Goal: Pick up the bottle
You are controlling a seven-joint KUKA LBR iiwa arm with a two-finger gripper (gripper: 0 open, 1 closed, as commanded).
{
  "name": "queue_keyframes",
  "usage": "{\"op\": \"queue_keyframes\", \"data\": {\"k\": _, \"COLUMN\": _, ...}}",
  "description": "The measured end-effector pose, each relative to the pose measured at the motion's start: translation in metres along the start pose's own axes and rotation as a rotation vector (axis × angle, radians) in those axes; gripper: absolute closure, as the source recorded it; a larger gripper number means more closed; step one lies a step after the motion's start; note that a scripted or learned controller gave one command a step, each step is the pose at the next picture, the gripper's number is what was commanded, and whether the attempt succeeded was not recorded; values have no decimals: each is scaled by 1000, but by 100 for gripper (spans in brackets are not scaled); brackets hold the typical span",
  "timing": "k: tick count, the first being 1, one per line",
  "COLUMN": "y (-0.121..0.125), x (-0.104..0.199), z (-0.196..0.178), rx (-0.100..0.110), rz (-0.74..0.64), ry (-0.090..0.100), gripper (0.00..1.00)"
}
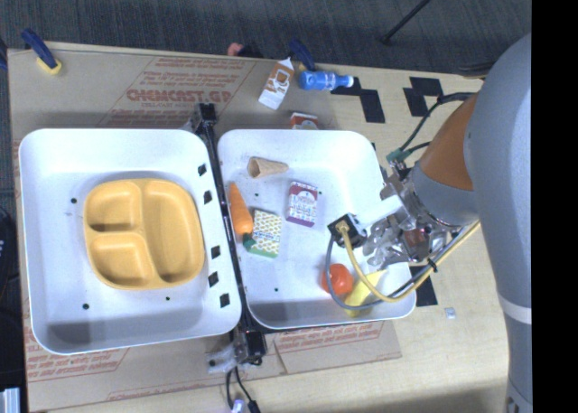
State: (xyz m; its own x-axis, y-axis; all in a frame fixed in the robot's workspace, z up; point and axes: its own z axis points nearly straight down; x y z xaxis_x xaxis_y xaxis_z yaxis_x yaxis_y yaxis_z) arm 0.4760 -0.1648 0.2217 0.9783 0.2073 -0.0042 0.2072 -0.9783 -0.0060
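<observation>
Currently the two-finger gripper (366, 244) is seen low over the near right corner of the right-hand shallow white bin (298, 316), with a yellow cable looped beneath it; whether it is released or clenched cannot be told, as the mechanism is cluttered and partly hidden. Just beside it, towards the camera, a round orange-red toy fruit (340, 279) and a yellow piece are found. Further off to its left lie a small maroon printed packet (303, 202), a chequered pale block (265, 230), an orange carrot-shaped toy (239, 209) and a tan cone (266, 167). Beyond those, a yellow divided plastic plate (144, 231) is set in the left bin. The small blue plastic bottle (321, 81) is placed well apart from the gripper, outside both bins on the cardboard beyond the right bin's far rim. Its long axis is laid roughly across the view, cap pointing right. A long reach away over that rim is judged necessary.
</observation>
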Motion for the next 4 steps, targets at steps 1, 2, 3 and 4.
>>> {"op": "queue_keyframes", "data": {"k": 1, "y": 5, "x": -1, "z": -1, "rx": -1, "rz": -21, "ry": 1, "gripper": 100}}
{"op": "queue_keyframes", "data": {"k": 2, "y": -6, "x": 2, "z": -18, "rx": -2, "rz": 1, "ry": 3, "gripper": 100}}
{"op": "queue_keyframes", "data": {"k": 3, "y": -19, "x": 4, "z": 5, "rx": 0, "rz": 0, "ry": 0, "gripper": 100}}
{"op": "queue_keyframes", "data": {"k": 4, "y": 35, "x": -8, "z": 17, "rx": -2, "rz": -60, "ry": 1, "gripper": 100}}
